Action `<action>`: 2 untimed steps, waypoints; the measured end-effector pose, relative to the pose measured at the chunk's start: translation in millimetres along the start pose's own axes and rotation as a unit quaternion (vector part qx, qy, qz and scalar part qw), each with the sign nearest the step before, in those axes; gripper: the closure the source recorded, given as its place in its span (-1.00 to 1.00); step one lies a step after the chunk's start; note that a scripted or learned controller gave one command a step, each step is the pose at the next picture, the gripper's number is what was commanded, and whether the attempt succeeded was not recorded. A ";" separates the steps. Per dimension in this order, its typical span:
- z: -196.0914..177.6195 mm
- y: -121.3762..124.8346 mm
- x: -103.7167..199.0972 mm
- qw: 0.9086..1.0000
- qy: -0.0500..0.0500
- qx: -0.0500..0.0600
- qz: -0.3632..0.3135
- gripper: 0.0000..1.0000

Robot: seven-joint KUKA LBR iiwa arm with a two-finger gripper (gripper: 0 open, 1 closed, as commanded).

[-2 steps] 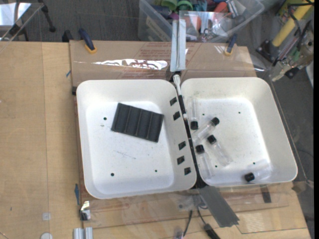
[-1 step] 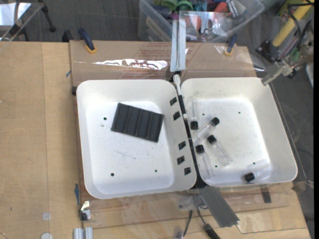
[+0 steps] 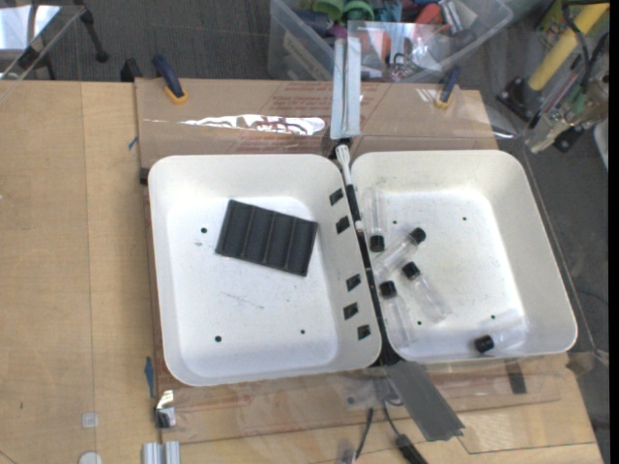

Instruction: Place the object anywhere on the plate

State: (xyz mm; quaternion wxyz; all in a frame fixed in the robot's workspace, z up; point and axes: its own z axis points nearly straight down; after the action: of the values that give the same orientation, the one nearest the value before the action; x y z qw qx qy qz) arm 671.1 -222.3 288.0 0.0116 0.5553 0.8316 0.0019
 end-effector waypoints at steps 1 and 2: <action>0.2 -0.1 0.0 1.000 0.000 0.000 0.000 -1.00; -10.9 1.0 -0.7 1.000 -0.002 -0.002 0.000 1.00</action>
State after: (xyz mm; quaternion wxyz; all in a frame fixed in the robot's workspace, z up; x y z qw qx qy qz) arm 672.1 -222.5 299.0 0.0144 0.5550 0.8317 0.0028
